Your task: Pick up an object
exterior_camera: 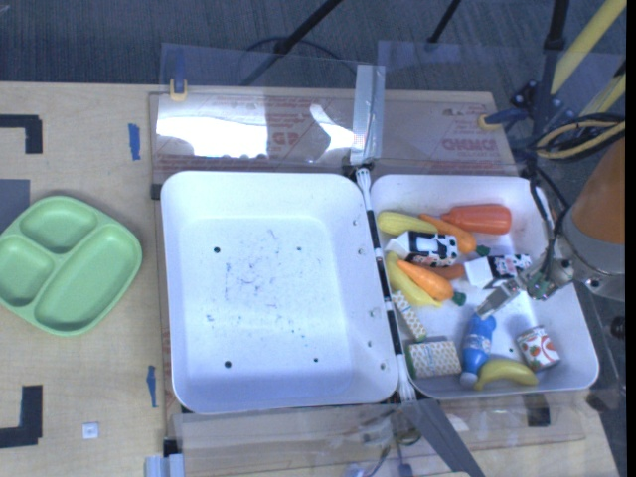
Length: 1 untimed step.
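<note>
While low over right bin (571, 341), gripper (500, 296) beside blue bottle (477, 343), touching nothing visibly

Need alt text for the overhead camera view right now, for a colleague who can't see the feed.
The gripper hangs low over the right white bin, above a blue bottle among toy food including an orange carrot and a yellow banana. A green divided plate sits at far left.

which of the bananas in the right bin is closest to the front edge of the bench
The small banana at the right bin's front wall, beside the blue bottle. The other banana lies toward the back, next to the carrot.
</note>
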Tool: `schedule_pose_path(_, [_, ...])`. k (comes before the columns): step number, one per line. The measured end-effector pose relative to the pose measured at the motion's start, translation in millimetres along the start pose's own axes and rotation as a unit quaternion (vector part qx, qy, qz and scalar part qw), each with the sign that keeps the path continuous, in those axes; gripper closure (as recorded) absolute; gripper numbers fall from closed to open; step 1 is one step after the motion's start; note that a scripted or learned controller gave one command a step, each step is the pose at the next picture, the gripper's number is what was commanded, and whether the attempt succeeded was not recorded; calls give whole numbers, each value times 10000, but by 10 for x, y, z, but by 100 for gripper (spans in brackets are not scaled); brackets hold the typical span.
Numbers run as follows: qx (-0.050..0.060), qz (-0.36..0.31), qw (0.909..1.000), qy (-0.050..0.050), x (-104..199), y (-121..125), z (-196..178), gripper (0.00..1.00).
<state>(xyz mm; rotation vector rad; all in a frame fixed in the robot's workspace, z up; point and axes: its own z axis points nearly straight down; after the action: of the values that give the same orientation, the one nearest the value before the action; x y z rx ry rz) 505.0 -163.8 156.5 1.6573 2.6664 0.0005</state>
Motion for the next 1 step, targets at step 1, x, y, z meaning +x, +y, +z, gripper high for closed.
schedule_pose_path(1, [-53, -17, 10000, -56, 528, 24, 652, 0])
